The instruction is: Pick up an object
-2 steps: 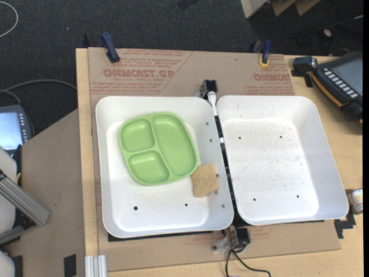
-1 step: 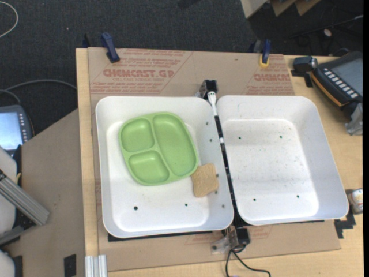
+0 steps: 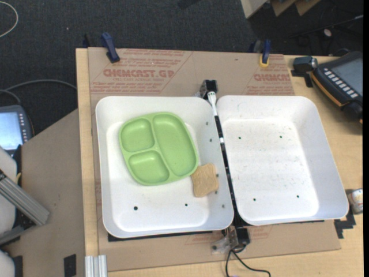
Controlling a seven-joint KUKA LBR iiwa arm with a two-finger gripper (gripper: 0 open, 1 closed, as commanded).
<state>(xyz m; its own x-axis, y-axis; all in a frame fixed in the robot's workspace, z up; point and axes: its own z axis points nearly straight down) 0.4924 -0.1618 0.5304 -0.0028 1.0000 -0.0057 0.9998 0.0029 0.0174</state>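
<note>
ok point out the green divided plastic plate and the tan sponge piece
green divided plastic plate (image 3: 158, 149), camera view, where its dividers meet
tan sponge piece (image 3: 204, 180), camera view, middle of its top face

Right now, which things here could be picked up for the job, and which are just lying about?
For the job:
green plate, left bin
tan sponge, beside the plate

Just lying about:
right bin
blue clamp
yellow clamp
handheld controller
</note>
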